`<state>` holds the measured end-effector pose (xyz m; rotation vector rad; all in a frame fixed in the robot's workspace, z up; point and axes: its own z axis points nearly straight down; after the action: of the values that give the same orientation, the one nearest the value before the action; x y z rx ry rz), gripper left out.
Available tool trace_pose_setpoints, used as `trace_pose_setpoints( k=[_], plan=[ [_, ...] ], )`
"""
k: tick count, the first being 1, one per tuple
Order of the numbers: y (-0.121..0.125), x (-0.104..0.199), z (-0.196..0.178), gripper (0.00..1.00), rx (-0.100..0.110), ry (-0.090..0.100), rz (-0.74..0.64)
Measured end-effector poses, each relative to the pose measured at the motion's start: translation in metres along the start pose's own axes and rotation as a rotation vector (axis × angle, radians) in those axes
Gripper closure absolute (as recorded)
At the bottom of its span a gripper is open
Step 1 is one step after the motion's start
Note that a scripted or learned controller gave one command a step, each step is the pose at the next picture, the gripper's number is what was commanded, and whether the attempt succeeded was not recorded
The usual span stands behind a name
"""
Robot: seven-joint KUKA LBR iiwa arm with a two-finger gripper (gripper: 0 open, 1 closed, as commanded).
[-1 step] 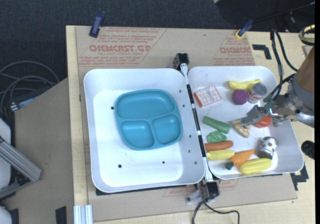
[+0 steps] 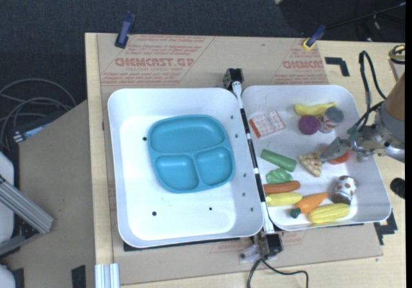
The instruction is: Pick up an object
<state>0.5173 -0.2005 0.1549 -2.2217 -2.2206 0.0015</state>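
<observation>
Two shallow white bins are sitting side by side on the bench (image 2: 161, 61); the left bin (image 2: 129, 171) is holding a blue divided tray (image 2: 191, 153) with three compartments, lying flat near the middle; the right bin (image 2: 376, 200) is carrying a scatter of toy food. Along its far side a yellow banana (image 2: 313, 108) is lying beside a small can (image 2: 333, 117), with a purple round piece (image 2: 309, 124) just in front of them and a white card with red print (image 2: 266, 123) resting to their left; nearer the middle a green pepper-like piece (image 2: 278, 160) is lying at a slant, and a pizza slice (image 2: 311, 163) is sitting just to its right. Toward the near edge a red-orange sausage (image 2: 281, 187) is lying above a yellow piece (image 2: 284, 200); an orange carrot (image 2: 311, 203) is angling beside them, a corn cob (image 2: 329, 214) is lying against the near wall, and a dark-and-white round object (image 2: 344, 189) is resting just above the corn.

From the right the grey arm is reaching in over the right bin; its claw (image 2: 339, 151) is hanging low near the pizza slice, over something red that I cannot identify; whether its fingers are apart or together I cannot tell from where I am standing.
</observation>
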Motion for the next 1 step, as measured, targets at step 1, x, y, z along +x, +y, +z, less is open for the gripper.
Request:
trace_pose_setpoints(
  k=[1],
  plan=[
    [0.034, -0.0107, 0.0665, 0.0, -0.008, -0.003, 0.0]
  ],
)
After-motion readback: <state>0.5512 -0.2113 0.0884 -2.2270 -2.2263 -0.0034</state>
